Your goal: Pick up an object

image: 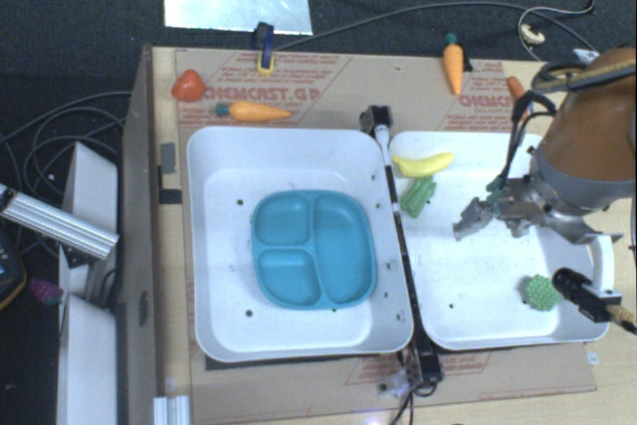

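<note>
We see the gripper over the right bin, nothing between its fingers; whether they are spread or pressed together we cannot tell. Candidates: yellow banana and green pickle-like toy by the divider, green knobbly ball near the front. Risk: closing on bare floor between them. The wrist hides the bin's right side.
</note>
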Robot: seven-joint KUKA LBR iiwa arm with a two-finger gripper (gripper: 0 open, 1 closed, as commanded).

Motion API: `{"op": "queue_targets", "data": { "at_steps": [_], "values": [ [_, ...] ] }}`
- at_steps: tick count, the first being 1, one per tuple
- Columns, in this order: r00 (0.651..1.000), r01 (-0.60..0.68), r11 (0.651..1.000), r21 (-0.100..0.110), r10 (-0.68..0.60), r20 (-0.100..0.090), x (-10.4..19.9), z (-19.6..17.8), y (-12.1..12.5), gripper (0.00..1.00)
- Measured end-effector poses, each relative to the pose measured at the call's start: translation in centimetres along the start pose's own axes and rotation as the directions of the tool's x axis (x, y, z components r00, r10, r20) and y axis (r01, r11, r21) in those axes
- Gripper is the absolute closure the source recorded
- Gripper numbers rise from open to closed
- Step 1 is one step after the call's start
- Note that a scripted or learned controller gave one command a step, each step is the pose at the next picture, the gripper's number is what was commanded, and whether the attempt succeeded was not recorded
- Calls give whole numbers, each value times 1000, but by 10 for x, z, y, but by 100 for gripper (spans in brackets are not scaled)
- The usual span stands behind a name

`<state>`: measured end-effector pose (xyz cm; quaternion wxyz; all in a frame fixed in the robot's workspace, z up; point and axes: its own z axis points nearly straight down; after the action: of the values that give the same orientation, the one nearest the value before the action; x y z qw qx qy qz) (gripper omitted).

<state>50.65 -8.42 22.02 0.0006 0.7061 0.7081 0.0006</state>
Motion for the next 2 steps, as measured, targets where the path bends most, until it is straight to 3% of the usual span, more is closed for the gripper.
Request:
{"op": "queue_targets", "data": {
  "at_steps": [1,2],
  "values": [
    [1000,-2,1000,2,2,1,-29,68,61,0],
    [1000,1,1000,-5,-1,3,-66,-3,144,0]
  ]
}}
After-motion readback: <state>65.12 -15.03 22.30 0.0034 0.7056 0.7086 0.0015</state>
